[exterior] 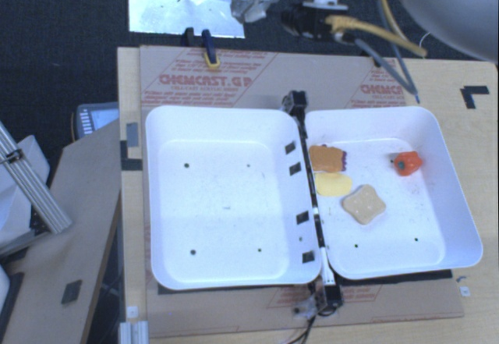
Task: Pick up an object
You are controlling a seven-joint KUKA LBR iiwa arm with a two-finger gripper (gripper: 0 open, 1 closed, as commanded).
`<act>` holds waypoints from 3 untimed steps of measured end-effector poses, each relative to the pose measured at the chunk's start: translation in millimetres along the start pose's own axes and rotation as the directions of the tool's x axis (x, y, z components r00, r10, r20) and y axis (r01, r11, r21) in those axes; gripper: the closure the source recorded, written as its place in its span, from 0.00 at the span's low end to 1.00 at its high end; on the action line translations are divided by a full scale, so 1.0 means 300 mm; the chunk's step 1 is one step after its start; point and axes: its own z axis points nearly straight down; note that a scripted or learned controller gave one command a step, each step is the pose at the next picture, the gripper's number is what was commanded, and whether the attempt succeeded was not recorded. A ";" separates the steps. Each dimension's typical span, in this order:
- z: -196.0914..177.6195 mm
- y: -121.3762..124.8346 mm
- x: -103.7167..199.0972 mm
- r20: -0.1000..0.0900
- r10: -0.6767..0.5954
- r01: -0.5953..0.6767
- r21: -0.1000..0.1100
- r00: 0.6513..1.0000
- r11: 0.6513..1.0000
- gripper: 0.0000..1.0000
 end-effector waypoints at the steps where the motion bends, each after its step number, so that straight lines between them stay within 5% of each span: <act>1: 0.023 0.096 -0.002 0.004 0.006 -0.006 0.009 1.000 1.000 1.00; 2: 0.023 0.173 -0.002 0.004 0.006 -0.006 0.009 1.000 1.000 1.00; 3: 0.022 0.170 -0.001 0.004 0.004 -0.004 0.010 1.000 1.000 0.00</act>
